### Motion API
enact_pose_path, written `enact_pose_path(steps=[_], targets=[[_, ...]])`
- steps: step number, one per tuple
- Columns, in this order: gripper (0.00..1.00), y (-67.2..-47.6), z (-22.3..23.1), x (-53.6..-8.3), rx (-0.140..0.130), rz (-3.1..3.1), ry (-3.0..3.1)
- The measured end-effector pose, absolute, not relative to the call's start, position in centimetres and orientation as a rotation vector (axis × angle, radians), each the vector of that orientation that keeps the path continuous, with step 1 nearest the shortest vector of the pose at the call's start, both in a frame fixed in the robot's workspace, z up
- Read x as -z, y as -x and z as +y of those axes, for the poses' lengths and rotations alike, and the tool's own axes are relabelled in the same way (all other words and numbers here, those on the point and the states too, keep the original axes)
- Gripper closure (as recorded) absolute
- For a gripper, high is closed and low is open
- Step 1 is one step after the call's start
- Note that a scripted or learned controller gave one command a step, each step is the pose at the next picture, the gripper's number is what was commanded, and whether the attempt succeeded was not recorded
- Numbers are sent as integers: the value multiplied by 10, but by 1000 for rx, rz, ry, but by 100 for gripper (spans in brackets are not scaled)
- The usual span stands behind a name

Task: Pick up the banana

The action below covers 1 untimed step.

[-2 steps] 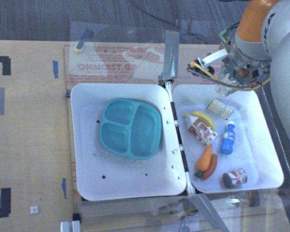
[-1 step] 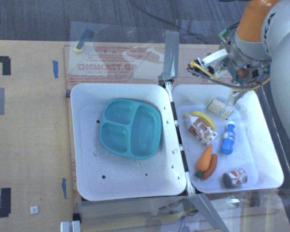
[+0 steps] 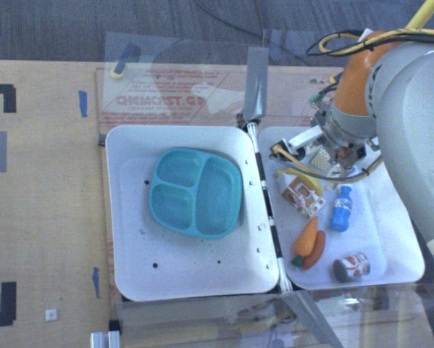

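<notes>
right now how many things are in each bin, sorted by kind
plates: 1, the teal divided plate in the left bin
food toys: 4, banana, carton, carrot, sausage
bottles: 1, blue bottle
cans: 1, can
total: 7

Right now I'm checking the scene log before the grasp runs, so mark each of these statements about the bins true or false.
1. The teal divided plate lies in the left bin. True.
2. The banana lies on that plate. False: it lies in the right bin, under the gripper.
3. The blue bottle is in the right bin. True.
4. The carrot lies in the left bin. False: it lies in the right bin, beside the sausage.
5. A can lies near the right bin's front edge. True.
</notes>
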<state>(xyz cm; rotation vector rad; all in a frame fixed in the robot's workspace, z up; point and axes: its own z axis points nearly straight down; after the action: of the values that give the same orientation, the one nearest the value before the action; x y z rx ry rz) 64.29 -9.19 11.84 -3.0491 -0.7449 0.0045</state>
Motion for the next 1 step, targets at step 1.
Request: enact_pose_path(steps=[1], targets=[[0,-651,-153,-170,0,-841,3026]])
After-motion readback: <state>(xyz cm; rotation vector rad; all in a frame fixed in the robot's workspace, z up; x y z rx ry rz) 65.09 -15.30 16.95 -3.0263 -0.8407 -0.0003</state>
